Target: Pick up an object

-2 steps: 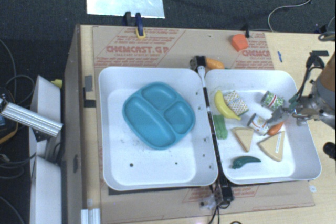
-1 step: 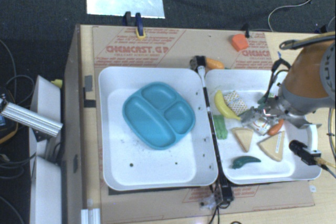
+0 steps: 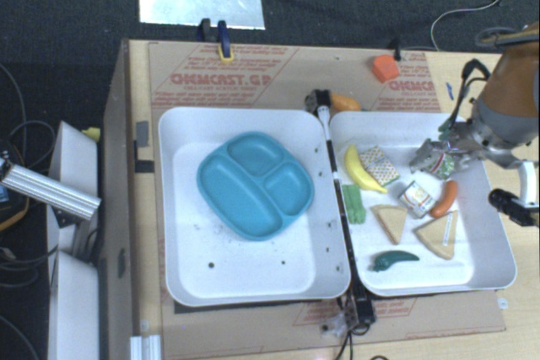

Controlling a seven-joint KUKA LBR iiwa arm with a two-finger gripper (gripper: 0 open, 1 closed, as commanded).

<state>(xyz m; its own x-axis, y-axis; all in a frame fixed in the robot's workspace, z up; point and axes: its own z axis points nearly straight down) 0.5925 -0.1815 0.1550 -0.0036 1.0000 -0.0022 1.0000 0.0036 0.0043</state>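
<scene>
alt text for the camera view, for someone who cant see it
A grey robot arm's gripper hangs over the right bin, above toy food: a banana, a sausage, bread slices and a green pepper. The left bin holds a blue divided plate.

This is a robotics lab. A cardboard-covered bench printed with red lettering carries two shallow white plastic bins, while loose black cables trail over dark carpet. A grey aluminium extrusion bar lies at the left.
</scene>
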